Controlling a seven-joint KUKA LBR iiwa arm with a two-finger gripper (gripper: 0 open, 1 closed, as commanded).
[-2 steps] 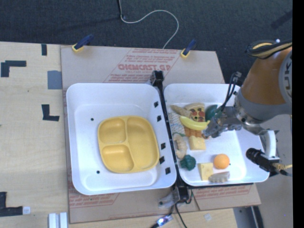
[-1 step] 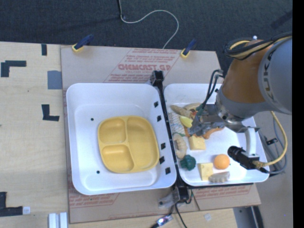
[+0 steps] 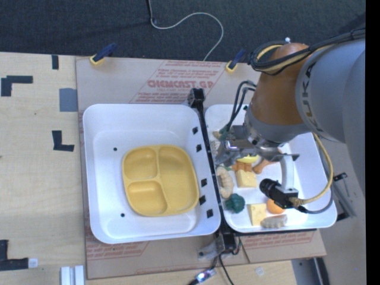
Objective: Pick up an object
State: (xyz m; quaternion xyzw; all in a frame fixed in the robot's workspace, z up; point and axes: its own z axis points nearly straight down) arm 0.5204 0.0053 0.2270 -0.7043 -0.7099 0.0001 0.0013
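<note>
You see two shallow white bins (image 3: 95,159) of smooth, slightly glossy plastic. The yellow divided tray (image 3: 159,180) looks like matt plastic. Under them lies a brown printed cardboard sheet (image 3: 124,82), dull; the pale bench top (image 3: 35,171) looks like wood.

Bench (image 3: 35,177): pale wood top with dark tape marks, well left of the gripper (image 3: 237,150). Brown cardboard sheet (image 3: 172,85) lies on it, printed red, clipped at the far edge. Two white bins sit side by side on the sheet: left bin (image 3: 98,159) beside the gripper, right bin (image 3: 314,215) under it.
</note>
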